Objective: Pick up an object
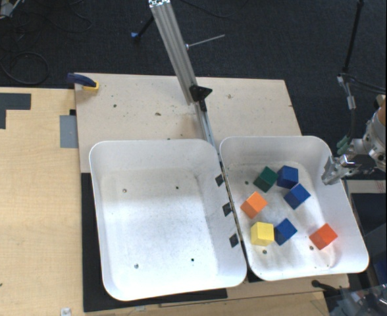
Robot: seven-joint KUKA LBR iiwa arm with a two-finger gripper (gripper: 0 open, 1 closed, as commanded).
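A slanted aluminium rail [180, 54] with a checkered tag [159, 0] is seen at twelve o'clock. A blue-and-yellow clamp [83, 81] is fixed at ten o'clock on the bench board [147, 104]. Grey patches [6, 107] are found at nine o'clock.

At the 3 o'clock edge of the view the arm's wrist [380, 125] appears as a pale grey, rounded housing with a hint of orange at its top. Below it sits a darker, blocky metal gripper [336, 171] in silver and black, with a small green patch on its upper face. Its left end, toward 9 o'clock, tapers into short greyish metal parts whose detail is too small to make out.
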